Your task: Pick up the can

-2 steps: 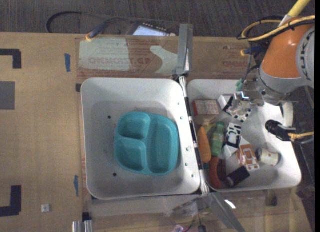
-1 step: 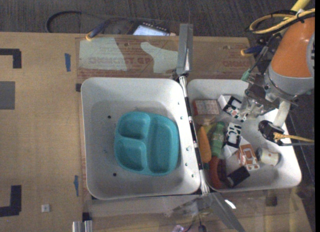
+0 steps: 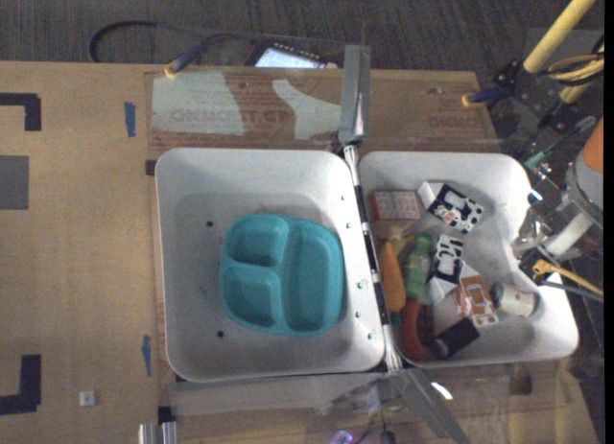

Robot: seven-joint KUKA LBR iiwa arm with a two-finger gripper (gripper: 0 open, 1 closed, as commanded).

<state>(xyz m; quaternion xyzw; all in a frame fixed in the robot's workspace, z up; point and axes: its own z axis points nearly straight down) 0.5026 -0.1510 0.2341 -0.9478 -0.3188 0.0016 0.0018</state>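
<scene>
One small can lies on its side in the right bin, just below-left of the gripper; I cannot tell its grip.

Cardboard sheet bears print (too blurred to read).

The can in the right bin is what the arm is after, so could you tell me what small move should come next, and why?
Probably a short move of the hand leftward and down over the can. The can lies on its side near the right bin's front right corner, with a small carton close against its left, while the hand sits at the bin's right rim, above and apart from it.
</scene>
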